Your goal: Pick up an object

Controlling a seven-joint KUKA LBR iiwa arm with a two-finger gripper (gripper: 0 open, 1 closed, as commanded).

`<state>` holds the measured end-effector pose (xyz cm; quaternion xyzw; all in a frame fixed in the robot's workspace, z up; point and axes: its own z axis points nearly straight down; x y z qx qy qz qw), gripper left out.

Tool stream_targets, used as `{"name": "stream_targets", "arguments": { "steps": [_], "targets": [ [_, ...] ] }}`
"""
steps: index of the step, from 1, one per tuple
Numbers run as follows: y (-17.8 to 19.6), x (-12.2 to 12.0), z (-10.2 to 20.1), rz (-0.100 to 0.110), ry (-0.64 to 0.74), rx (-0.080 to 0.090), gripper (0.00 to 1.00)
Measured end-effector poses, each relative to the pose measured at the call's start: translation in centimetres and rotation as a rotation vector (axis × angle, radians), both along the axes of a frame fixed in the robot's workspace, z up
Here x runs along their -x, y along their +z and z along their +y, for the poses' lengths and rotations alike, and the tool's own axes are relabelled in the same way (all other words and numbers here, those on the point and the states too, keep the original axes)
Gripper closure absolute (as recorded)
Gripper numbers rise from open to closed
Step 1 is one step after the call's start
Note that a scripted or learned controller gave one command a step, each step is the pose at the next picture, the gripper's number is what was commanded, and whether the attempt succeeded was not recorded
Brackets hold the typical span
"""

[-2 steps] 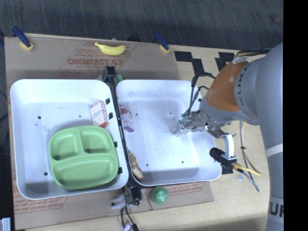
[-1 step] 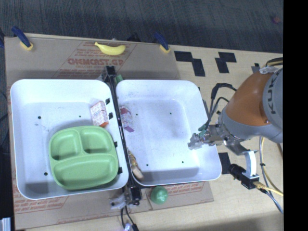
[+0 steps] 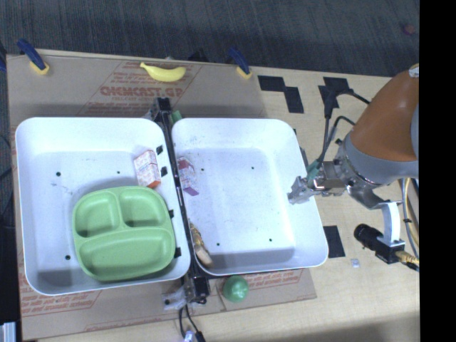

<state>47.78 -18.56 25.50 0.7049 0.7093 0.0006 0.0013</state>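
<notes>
Camera view: the claw hangs at the right bin's right rim, grip state impossible to tell. Inside that bin a small packet lies by the left wall; the left bin holds a green tray.

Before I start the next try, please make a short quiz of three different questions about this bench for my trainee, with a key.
1. True or false: the green divided tray lies in the left bin.
2. Multiple choice: where is the green ball? A) inside the right bin; B) on the cardboard in front of the bins; C) on the green divided tray.
3. Fill in: the end effector is at the ____ rim of the right bin.

Key:
1. True.
2. B.
3. Right; it hangs at that rim, and nothing is seen between its tips.
</notes>
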Motion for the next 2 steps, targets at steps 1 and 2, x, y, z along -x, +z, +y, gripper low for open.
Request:
{"name": "stream_targets", "arguments": {
  "steps": [1, 2],
  "targets": [
    [-5.4, 0.2, -2.6, 0.006, 0.0, -0.001, 1.0],
    [-16.3, 0.1, -2.5, 0.005, 0.0, -0.002, 1.0]
  ]
}}
